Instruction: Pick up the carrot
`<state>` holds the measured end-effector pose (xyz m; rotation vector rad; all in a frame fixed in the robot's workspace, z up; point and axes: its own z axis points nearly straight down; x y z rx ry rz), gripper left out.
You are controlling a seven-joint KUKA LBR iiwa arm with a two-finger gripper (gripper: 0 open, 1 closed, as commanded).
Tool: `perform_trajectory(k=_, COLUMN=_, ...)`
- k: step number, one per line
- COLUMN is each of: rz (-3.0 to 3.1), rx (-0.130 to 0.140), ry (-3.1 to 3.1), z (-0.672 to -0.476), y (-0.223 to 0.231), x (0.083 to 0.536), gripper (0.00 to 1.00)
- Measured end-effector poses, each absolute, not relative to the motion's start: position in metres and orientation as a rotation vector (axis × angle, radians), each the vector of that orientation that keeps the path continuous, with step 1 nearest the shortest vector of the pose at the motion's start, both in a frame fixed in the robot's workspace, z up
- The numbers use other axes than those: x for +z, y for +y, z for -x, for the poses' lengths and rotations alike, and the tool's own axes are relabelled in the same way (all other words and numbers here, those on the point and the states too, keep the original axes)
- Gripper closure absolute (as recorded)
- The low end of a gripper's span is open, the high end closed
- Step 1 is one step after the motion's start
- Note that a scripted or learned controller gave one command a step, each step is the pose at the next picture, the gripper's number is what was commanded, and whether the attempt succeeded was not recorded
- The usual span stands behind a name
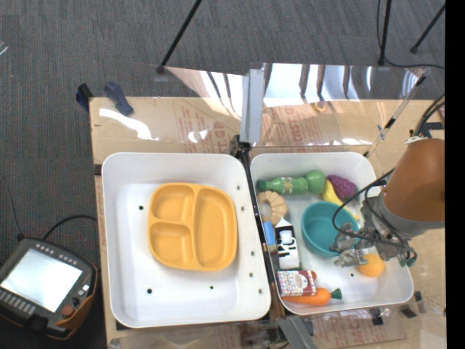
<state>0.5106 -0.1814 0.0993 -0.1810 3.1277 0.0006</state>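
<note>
Tool (pixel 361 253) sits low in the right-hand shallow white bin (pixel 385 286), at its right side, between the teal plastic bowl (pixel 322 227) and a small orange ball-shaped fruit (pixel 373 267); the fruit lies just beside the tool's front end. Whether the tool is released or clenched cannot be told from this angle, as the wrist hardware and cabling mask it. Nothing is seen gripped. The target, an orange plastic carrot with a green stub top (pixel 314 297), lies flat along the front wall of the same bin, green end pointing right, its blunt end touching or just beside a small red-and-white carton (pixel 296 280). The tool is near the carrot but not over it: the carrot lies toward the bin's front left from the tool. Other contents: green bottle-shaped toy (pixel 294 185), purple and yellow toy pieces (pixel 337 188), a beige ring (pixel 274 207), a black-and-white box (pixel 288 247). The left bin (pixel 120 195) holds a yellow divided plate (pixel 193 226). Judged step: approach, grasp not yet made. The next move calls for shifting toward the front wall, aligning the grip across the carrot's short axis, and descending with clearance from the carton and the bin wall; the round fruit is a likely mis-pick.
</note>
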Motion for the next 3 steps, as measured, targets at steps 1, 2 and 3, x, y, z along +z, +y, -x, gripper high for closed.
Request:
perform_trajectory(k=1, rz=-0.127, rx=-0.001, ry=3.13, z=-0.572, y=-0.179, x=0.241, gripper=1.0)
perform_trajectory(k=2, rz=-0.128, rx=0.002, ry=3.138, z=-0.571, y=-0.178, x=0.237, gripper=0.0)
perform_trajectory(k=3, rz=-0.062, rx=0.006, ry=3.148, z=-0.535, y=-0.212, x=0.163, gripper=0.0)
